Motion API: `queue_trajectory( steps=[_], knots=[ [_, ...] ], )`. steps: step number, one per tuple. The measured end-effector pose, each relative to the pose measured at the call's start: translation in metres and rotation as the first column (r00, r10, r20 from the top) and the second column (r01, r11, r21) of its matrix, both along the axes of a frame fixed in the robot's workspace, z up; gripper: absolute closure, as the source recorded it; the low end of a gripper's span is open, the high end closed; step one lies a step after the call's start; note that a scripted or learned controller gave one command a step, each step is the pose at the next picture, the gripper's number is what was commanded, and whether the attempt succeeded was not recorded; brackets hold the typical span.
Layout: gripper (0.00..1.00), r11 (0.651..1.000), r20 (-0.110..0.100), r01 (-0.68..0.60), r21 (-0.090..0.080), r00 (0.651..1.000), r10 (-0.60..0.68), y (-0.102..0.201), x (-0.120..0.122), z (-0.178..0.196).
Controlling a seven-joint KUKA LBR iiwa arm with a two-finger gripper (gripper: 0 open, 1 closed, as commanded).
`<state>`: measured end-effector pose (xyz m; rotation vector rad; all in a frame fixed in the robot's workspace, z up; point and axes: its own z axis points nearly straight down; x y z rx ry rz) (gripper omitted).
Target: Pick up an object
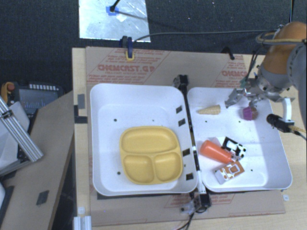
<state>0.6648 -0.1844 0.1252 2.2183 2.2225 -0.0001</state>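
The bench (158, 63) carries two shallow white bins side by side. The left bin (103, 99) contains a yellow compartment tray (150, 154) with one wide compartment toward the far side and two smaller compartments toward the near side; the tray lies flat in the near half of the bin. The right bin (276, 169) contains the loose objects. A pale cone-shaped piece (209, 110) lies on its side in the far part of the bin, long axis running left to right, narrow tip pointing left toward the divider between the bins. A small purple object (249, 112) sits near the far right of the bin, right of the cone and apart from it; its shape gives no clear long axis. An orange cone-shaped object (215, 151) lies in the near half, long axis diagonal, wide end at upper left and narrower end at lower right. A black-and-white patterned item (233, 147) lies just beside it on the right, touching or nearly so. A small box with an orange-and-white print (229, 172) lies just below the orange object, close to the near rim. The arm (283, 56) reaches in from the right, and the gripper (241, 97) hangs over the far right part of the right bin, above the gap between the pale cone and the purple object. Its fingers are spread, with nothing between them.
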Motion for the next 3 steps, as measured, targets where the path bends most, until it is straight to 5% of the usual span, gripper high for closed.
queue_trajectory(
  steps=[1, 2, 3],
  knots=[
    [0.00, 1.000, 0.002, -0.003, 0.000, 1.000, 0.003, 0.001, 0.001, -0.041],
    [1.00, 1.000, 0.005, -0.005, -0.001, 1.000, 0.005, 0.000, 0.002, -0.028],
    [1.00, 1.000, 0.005, -0.003, 0.000, 1.000, 0.003, 0.007, -0.004, 0.029]
  ],
)
